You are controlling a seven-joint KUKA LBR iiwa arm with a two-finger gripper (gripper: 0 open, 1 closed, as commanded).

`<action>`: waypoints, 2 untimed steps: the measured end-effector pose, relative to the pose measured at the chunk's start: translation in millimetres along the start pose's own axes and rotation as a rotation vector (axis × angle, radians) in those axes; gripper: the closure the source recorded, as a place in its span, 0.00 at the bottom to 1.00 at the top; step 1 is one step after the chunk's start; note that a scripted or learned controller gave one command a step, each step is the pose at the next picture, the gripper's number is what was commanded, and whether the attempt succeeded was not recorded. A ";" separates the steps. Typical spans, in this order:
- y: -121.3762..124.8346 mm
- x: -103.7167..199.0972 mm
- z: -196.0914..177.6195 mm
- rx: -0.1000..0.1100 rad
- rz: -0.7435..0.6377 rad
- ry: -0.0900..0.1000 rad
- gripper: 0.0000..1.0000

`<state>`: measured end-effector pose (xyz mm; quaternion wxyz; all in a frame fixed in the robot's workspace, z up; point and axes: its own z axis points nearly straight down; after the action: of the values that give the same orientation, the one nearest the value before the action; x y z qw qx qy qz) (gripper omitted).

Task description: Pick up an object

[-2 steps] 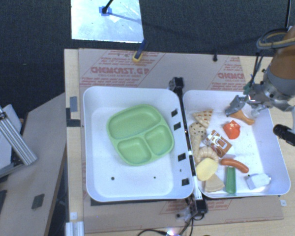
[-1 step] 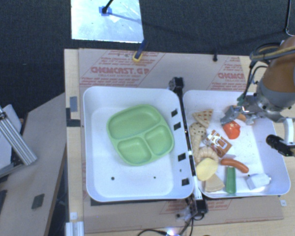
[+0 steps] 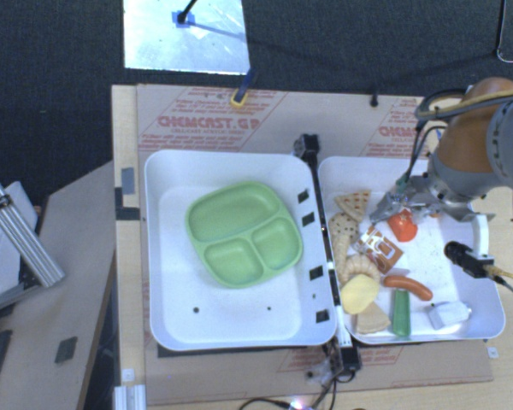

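Red round toy (image 3: 403,226) sits in the upper middle of the right-hand bin (image 3: 489,307), and that is where the action is. The gripper (image 3: 398,205) hangs right over it, at its upper edge, so close that from this slant I cannot tell whether they touch. Whether the claw is wide or narrow, I cannot tell either; the metal parts blur together above the red piece. Nothing is visibly gripped.

The arm (image 3: 474,148) comes in from the right, grey wrist with its orange band bent over the bin's far corner.

Plenty of company around the red toy. Just to its left lies a small orange-and-white packet (image 3: 380,248), and beyond that a tan triangular cracker (image 3: 355,203) and a dark dotted biscuit (image 3: 342,229) against the bin's left wall. Below, a sausage (image 3: 408,287) lies at a slant, with a yellow lump (image 3: 359,294) to its left and a green stick (image 3: 400,313) upright beside it. A pale wedge (image 3: 373,319) rests at the near edge, and a white block (image 3: 447,314) sits towards the near right corner.

Over in the left bin (image 3: 156,254), a green divided plate (image 3: 244,233) lies flat in the middle, well apart from the gripper.
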<state>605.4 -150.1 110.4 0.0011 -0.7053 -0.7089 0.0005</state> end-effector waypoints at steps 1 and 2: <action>5.6 -3.9 16.3 -0.018 0.002 -0.011 0.00; 9.5 -6.2 1.1 -0.036 0.002 -0.019 1.00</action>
<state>614.9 -156.2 109.3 -0.0182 -0.7058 -0.7082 -0.0055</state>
